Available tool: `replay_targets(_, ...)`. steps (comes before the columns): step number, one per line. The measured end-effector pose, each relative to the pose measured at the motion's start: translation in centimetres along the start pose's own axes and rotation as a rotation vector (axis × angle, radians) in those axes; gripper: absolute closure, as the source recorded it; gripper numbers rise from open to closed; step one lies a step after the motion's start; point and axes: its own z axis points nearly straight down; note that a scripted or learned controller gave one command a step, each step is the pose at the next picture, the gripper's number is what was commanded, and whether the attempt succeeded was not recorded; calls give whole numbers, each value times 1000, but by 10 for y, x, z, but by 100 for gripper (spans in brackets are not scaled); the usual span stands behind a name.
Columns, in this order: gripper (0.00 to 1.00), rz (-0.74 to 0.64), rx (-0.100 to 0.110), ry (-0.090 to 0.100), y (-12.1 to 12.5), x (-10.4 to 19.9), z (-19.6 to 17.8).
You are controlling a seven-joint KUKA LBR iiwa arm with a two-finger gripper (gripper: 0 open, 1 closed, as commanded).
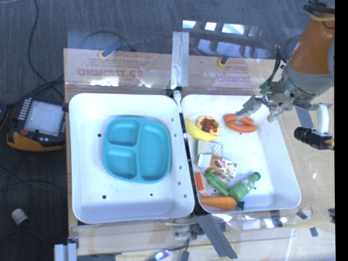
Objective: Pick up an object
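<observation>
My gripper (260, 110) hangs over the back of the right bin (277, 162), its two fingers spread open with nothing between them. Just below and left of it lies an orange hot dog (240, 123). Further left sit a yellow banana (197, 131) and a small pizza slice (208, 124). Toward the front of the bin lie a green bottle (243, 187), a carrot (217, 202), a green pickle-like piece (216, 182) and a few small food boxes (216, 165).
The left bin (87, 200) holds a blue divided plate (137, 149). A metal divider strip (179, 58) rises behind the seam between the bins. A handheld controller (35, 124) lies on the floor at the left.
</observation>
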Motion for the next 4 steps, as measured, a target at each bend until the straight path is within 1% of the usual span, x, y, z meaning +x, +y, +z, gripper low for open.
replay_targets(1, 0, -36, 1, -1, 27, 18, 117)
replay_targets(2, 0, 44, -1, -3, 65, -42, 105)
replay_targets(3, 0, 214, 0, -2, 65, 33, 54)
replay_targets(4, 0, 283, 0, -3, 65, 38, 28)
